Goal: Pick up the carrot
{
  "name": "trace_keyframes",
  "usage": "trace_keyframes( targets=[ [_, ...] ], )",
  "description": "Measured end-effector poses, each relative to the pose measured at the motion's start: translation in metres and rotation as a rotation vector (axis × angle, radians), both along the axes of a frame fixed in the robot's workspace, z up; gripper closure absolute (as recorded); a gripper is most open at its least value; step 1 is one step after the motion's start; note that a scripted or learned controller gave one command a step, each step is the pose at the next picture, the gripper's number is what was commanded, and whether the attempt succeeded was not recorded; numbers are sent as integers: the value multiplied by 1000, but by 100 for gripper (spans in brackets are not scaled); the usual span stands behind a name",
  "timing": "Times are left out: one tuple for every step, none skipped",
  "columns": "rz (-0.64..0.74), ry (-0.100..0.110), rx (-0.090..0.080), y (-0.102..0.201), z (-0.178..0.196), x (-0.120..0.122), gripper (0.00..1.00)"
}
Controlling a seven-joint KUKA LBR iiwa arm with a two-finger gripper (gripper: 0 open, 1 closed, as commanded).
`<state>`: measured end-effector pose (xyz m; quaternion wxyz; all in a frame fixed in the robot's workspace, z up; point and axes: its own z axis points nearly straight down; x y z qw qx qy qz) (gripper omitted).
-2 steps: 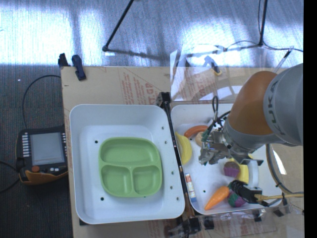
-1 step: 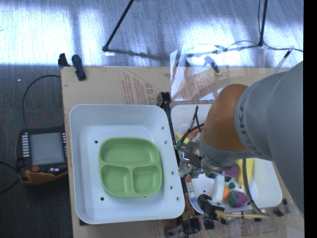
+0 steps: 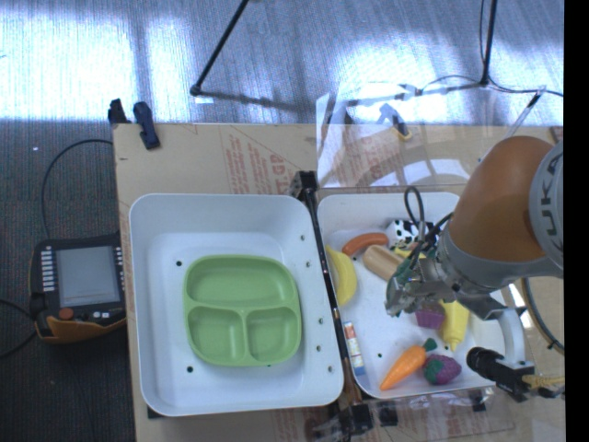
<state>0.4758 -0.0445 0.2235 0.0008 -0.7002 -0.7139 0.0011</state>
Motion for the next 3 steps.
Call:
trace_keyframes(
  targets=[
    [2,1,1,1,-1,0,0],
    [38,12,2,-49,-76,-4,0],
    [462,5,7,-49,-139,-2,0]
  ],
)
